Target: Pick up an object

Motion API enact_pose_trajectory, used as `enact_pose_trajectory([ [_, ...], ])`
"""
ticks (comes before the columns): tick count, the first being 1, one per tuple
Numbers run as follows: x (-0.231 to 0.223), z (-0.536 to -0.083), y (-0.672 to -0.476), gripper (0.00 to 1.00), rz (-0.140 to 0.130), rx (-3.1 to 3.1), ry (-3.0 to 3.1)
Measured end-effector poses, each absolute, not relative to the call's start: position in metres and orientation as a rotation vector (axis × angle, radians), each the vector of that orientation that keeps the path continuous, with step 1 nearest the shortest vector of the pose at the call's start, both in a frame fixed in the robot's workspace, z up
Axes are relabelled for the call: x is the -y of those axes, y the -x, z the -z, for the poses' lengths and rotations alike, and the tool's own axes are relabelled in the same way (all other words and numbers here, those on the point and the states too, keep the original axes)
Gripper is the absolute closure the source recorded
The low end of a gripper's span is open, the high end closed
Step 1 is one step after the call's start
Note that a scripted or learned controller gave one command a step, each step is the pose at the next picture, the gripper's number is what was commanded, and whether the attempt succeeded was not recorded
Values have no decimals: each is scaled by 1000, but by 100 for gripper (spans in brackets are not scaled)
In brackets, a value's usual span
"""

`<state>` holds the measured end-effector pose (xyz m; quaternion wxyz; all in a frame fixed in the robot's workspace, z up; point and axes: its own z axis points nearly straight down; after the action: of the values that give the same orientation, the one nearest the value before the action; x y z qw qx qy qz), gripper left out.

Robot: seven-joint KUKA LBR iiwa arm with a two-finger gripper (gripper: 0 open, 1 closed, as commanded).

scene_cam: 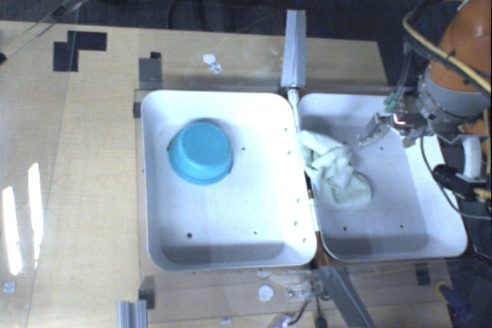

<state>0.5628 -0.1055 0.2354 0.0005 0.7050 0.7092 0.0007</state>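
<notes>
While the gripper (382,127) hovers spread and unladen, a crumpled cloth (335,170) lies near — untouched.

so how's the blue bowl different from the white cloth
The blue bowl is a rigid round shape, while the white cloth is a soft crumpled heap. The bowl stands out against its bin, and the cloth nearly matches the white floor under it. The bowl sits alone in the left bin; the cloth lies in the right bin, nearer the claw.
</notes>
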Motion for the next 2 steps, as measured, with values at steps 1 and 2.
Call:
enact_pose_trajectory([
  [1, 101, -97, -614, 0, -3, -2257, -2182],
  [2, 100, -108, -616, 100, -7, -2256, -2179],
])
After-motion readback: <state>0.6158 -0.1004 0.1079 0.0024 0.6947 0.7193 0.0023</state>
